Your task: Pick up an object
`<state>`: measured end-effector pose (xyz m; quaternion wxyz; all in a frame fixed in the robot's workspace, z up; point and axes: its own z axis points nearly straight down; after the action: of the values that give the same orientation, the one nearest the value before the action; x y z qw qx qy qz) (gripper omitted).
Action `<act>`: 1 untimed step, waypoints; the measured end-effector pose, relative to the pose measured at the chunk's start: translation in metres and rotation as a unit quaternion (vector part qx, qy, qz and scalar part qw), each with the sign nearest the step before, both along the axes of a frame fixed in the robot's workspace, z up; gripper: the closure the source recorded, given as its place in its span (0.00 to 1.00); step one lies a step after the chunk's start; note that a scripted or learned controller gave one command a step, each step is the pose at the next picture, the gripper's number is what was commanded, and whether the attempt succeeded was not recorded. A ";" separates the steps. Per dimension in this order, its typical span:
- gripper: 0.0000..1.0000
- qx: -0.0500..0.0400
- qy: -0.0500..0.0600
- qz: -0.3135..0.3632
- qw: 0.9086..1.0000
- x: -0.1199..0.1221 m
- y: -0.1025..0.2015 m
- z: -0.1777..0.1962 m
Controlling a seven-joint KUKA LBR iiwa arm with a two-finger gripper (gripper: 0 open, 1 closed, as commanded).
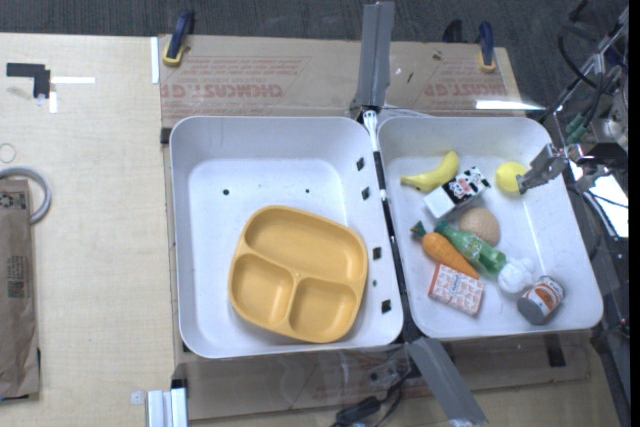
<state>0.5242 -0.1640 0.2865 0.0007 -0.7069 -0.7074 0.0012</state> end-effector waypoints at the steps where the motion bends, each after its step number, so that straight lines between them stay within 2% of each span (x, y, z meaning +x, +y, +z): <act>1: 0.00 0.000 0.000 -0.039 0.999 0.013 0.002 0.020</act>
<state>0.5372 -0.1616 0.3070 0.0002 -0.7338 -0.6794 0.0012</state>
